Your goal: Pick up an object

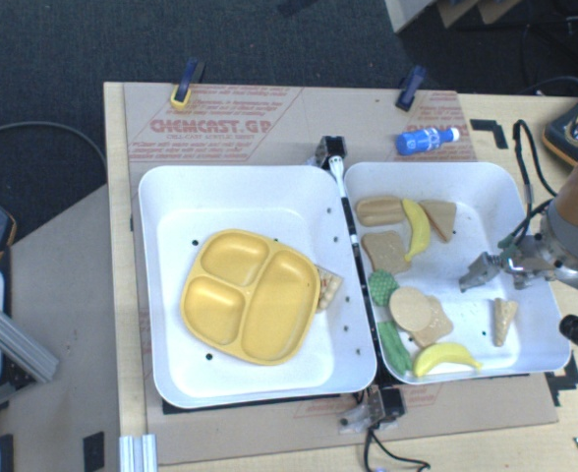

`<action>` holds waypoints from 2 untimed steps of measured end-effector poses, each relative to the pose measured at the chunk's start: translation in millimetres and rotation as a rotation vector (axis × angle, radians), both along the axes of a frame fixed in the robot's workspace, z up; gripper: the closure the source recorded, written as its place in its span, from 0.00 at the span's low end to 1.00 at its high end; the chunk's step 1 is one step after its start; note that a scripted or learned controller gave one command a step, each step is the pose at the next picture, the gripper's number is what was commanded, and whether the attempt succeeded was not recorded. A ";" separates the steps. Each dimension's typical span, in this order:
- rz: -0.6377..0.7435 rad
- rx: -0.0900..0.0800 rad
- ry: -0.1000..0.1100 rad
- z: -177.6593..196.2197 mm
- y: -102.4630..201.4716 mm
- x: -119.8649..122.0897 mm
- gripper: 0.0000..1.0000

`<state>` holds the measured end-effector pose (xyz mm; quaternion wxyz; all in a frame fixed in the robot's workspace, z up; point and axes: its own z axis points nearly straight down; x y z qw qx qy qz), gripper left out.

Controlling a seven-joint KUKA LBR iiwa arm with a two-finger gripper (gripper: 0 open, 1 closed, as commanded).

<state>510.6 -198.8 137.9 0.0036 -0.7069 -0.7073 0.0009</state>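
Note:
The right bin (pixel 486 190) holds several toy foods: a bread roll (pixel 378 209), a yellow banana (pixel 417 229), a toast wedge (pixel 440 218), a brown bread slice (pixel 386 251), a green leaf (pixel 381 286), a round tan biscuit (pixel 411 309), a green pod (pixel 393 347) and a second banana (pixel 445 359). A tan cone piece (pixel 505 321) lies near the bin's right side. My gripper (pixel 500 273) hangs over the right part of this bin, just above the cone piece and right of the biscuit. Its fingers are spread open with nothing between them.
In the left bin (pixel 161 264) lies a yellow divided plate (pixel 250 295) with a small tan cracker (pixel 328 288) at its right rim. A blue bottle (pixel 427 141) lies on the bench behind the right bin. Clamps (pixel 184 85) hold the board's far edge.

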 end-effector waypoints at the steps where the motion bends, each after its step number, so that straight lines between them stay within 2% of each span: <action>1: -0.001 -0.001 -0.003 -52.2 0.8 -0.2 0.00; 2: -0.001 -0.004 -0.007 -39.6 0.1 0.5 1.00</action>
